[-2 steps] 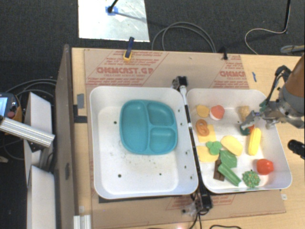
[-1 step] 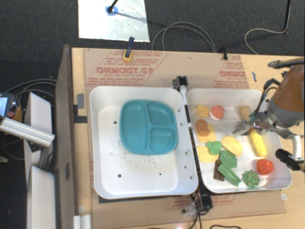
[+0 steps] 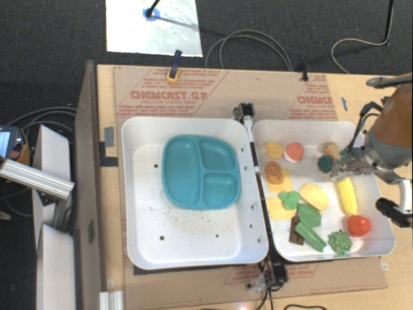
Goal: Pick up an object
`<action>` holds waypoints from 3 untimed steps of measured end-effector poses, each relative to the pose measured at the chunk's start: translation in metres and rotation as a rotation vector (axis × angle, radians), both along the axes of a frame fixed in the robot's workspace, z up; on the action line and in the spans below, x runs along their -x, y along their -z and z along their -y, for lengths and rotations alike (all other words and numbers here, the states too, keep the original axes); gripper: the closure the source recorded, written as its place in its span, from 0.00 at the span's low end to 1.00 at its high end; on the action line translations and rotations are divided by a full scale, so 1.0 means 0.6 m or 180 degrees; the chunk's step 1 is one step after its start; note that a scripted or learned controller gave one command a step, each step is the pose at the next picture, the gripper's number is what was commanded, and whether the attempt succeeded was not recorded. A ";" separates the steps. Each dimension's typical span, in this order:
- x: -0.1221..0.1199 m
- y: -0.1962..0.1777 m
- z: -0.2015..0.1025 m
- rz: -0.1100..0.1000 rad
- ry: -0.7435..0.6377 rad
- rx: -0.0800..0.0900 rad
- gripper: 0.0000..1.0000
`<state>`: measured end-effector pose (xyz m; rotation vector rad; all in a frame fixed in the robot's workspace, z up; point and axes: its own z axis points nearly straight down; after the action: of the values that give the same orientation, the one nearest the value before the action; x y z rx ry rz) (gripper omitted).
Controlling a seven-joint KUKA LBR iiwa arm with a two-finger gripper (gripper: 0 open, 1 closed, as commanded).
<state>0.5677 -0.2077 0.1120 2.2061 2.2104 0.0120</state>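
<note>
Nearest you, the toy broccoli [image 3: 339, 241] and tomato [image 3: 359, 225] crowd the right bin's [image 3: 387, 243] corner. Farther back, the corn cob [image 3: 347, 195] lies by the gripper [image 3: 352, 163], whose grip state you cannot tell; tight packing risks a glancing miss.

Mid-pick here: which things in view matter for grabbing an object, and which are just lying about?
Job: end effector; right bin with corn, tomato, broccoli, teal ball.

Lying about: left bin with teal tray, foil sheet, yellow clamp, cables.
</note>
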 end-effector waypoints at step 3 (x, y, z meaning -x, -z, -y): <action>0.045 0.046 -0.024 -0.0047 0.0011 -0.0056 0.00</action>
<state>0.5408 -0.1935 0.0844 2.2260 2.2226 0.0151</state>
